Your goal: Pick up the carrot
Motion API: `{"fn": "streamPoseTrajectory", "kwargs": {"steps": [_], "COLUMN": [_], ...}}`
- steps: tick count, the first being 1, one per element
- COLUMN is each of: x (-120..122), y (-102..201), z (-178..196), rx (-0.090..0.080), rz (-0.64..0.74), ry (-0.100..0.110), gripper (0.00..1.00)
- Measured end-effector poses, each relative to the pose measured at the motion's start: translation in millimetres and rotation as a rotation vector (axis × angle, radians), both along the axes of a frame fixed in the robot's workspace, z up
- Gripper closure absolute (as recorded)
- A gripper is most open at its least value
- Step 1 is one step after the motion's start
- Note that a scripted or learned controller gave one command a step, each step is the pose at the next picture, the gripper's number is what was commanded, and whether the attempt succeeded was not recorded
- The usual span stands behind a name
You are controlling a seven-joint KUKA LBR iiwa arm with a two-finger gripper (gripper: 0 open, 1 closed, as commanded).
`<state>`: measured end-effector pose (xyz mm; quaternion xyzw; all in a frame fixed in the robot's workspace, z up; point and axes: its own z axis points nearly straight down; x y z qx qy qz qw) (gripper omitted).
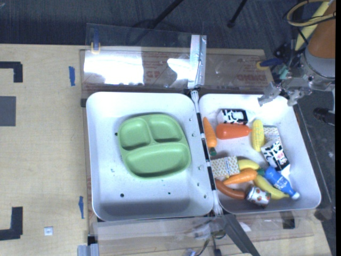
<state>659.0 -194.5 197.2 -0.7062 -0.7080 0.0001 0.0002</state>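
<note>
The gripper [278, 92] hangs over the far right corner of the right bin [309, 159], at the end of the grey arm with its orange band [323, 41]; whether it is parted or closed cannot be told from this slant, and nothing can be seen in its grasp. Below and to its left, near the bin's far wall, lies a black-and-white carton [234, 115]; just in front of that rests a fat orange-red vegetable [232, 131], and beside it an ear of corn [257, 134] pointing front to back. The carrot [210, 132], slim and orange with a green tip, lies along the bin's left wall, close by the divide between the two bins and well apart from the gripper. Nearer the front sit a second cow-patterned carton [275, 153], a patterned square packet [225, 167], a banana [264, 183], another orange piece [241, 177], a blue bottle [280, 182], a brown sausage [229, 190] and a small can [258, 197], all crowded and touching one another; the left bin [101, 121] holds a green compartment plate [154, 144] lying flat at its middle.
</note>
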Motion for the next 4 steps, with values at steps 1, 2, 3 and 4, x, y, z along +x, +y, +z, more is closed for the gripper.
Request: {"fn": "streamPoseTrajectory", "kwargs": {"steps": [1, 2, 3, 4], "x": [-29, -80, -176, -180], "y": [61, 89, 112, 142], "z": [-22, -20, 10, -13], "rx": [0.001, 0.0, 0.001, 0.001], "rz": [-0.1, -0.128, -0.183, -0.193], "ry": [0.001, 0.001, 0.003, 0.003], "gripper": [0.0, 0.0, 0.0, 0.0]}}
